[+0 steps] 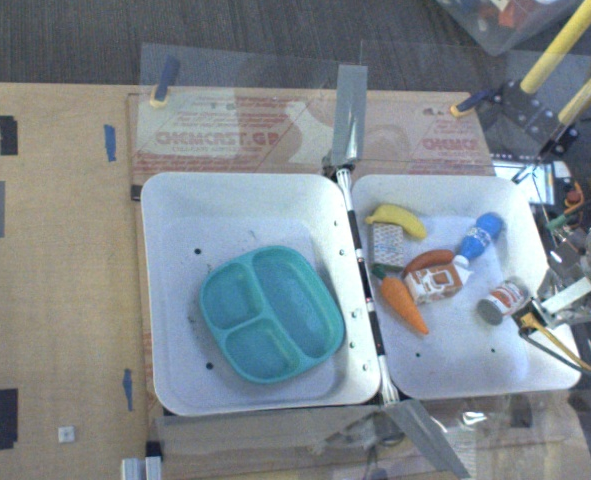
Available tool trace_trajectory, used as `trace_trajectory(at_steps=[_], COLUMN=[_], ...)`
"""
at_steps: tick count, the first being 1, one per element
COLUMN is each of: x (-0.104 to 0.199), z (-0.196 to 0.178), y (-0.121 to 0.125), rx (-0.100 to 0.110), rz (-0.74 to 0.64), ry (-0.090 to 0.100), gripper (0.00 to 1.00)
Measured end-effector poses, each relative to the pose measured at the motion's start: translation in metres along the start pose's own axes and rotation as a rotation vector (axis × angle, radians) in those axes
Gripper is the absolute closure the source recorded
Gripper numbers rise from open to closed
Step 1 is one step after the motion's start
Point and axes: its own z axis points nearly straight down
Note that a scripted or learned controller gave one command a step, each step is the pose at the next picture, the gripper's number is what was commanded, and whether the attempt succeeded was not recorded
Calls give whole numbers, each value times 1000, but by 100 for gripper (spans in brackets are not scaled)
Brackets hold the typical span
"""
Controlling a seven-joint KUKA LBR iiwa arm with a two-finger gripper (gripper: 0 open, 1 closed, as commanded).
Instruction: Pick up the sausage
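Evidently, step in hand: the approach is only beginning; the sausage [430, 261] is lying untouched in the right bin [495, 363], so nothing is being carried yet.
Gripper: the gripper [547, 320] is sitting at the right bin's right rim, low over its edge; whether it is released or clenched I cannot tell, since clutter is crowding that spot.
Target place: the reddish sausage is resting well to the gripper's left and somewhat farther up the bin, near the bin's middle.
Next move: judging from this, the arm is needing to travel left across the bin, line up over the sausage and descend onto its exposed upper curve.
Crowding: a small carton [437, 283] is pressing against the sausage's near side, and a carrot [404, 304] is lying just beyond that, so a low grasp is risking the wrong item.
Along the path: a small can [501, 300] is lying between the gripper and the sausage; a blue bottle [480, 236] is sitting just to the sausage's right.
Farther off: a banana [397, 220] is lying past the sausage, and a teal tray [270, 313] is occupying the left bin [175, 228].
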Motion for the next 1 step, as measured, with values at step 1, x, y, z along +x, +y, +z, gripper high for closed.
trace_trajectory(at_steps=[1], x=[6], z=[-92], y=[-7], rx=[-5], rz=[-123], ry=[1], gripper=[100])
